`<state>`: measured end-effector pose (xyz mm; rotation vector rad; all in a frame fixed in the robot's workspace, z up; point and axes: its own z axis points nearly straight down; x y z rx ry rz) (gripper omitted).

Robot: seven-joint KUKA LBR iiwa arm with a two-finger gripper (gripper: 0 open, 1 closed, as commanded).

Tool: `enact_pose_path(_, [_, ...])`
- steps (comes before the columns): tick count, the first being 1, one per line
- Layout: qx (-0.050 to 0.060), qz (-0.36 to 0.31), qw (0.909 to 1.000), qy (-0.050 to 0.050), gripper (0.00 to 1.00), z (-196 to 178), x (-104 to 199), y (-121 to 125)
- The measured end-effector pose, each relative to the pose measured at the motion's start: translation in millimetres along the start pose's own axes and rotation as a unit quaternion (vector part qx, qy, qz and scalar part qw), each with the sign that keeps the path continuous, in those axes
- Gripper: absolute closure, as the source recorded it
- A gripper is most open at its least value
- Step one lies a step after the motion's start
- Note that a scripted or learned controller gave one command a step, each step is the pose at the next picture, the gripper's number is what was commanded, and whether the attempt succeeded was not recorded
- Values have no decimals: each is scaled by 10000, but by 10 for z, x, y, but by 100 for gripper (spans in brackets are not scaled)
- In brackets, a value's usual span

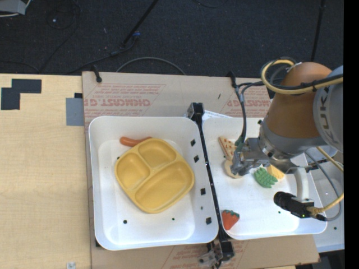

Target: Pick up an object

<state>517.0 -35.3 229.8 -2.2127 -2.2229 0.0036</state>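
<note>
My gripper is low in the right bin, near its left side. It sits right over a small beige item, most of which is hidden under it. A tan waffle-patterned piece lies just behind the gripper. A green leafy toy with a yellow piece beside it lies just to the gripper's right. A red strawberry toy rests at the bin's front left corner.
The left bin holds a yellow divided plate, with an orange sausage-shaped toy behind it. A black divider runs between the bins. The arm's bulky grey and orange body hangs over the right bin's back.
</note>
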Motion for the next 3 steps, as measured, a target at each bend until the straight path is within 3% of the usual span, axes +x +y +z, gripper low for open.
enact_pose_path(3, [-12, 2, 10000, -12, 100, 151, 1353, 478])
